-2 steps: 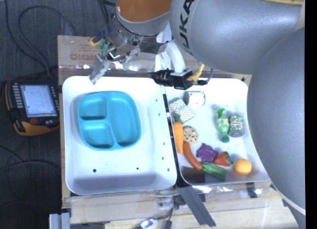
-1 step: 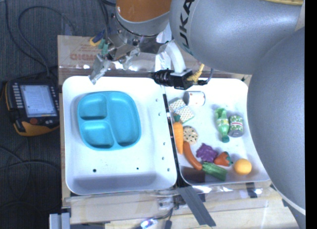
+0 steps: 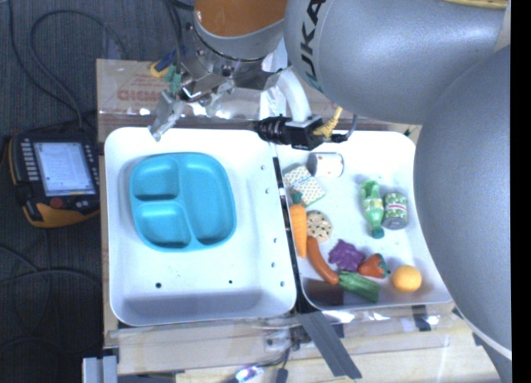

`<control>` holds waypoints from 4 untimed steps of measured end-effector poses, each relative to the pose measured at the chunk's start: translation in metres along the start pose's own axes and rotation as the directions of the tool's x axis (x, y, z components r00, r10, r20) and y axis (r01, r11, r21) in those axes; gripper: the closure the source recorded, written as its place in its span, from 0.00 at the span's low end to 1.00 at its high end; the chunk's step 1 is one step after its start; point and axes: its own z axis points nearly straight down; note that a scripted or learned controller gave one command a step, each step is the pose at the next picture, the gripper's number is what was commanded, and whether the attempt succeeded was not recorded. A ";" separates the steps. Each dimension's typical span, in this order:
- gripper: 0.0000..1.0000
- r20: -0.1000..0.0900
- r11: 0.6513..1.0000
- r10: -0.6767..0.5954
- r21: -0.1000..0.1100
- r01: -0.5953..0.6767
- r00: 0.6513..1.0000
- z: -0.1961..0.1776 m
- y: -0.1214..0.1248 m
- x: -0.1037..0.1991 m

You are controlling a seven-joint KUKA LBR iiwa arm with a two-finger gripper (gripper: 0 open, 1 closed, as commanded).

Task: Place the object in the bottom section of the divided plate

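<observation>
A blue divided plate (image 3: pixel 181 199) lies in the left white bin (image 3: pixel 133 290), and all three of its sections are bare. My gripper (image 3: pixel 177 112) hangs high over the back rim of the left bin, above and behind the plate's far left corner. I see nothing in it. The loose objects lie in the right bin (image 3: pixel 415 166): a carrot (image 3: pixel 298 222), a cookie (image 3: pixel 319 225), purple grapes (image 3: pixel 346 253), a green bottle (image 3: pixel 371 206), a small can (image 3: pixel 396 210) and an orange (image 3: pixel 406 278).
A checkered packet (image 3: pixel 304 183) and a white cup (image 3: pixel 328 163) lie at the back of the right bin. The arm's grey bulk covers the upper right. A teach pendant (image 3: pixel 54 172) sits on the floor to the left of the bench.
</observation>
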 end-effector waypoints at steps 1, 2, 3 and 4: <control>0.00 0.000 1.000 0.000 0.000 0.000 1.000 0.000 0.000 0.000; 0.00 0.000 1.000 0.000 0.000 0.000 1.000 0.000 0.000 0.000; 0.00 0.000 1.000 0.000 0.000 0.000 1.000 0.000 0.000 0.000; 0.00 0.000 1.000 0.000 0.000 0.000 1.000 0.000 0.000 0.000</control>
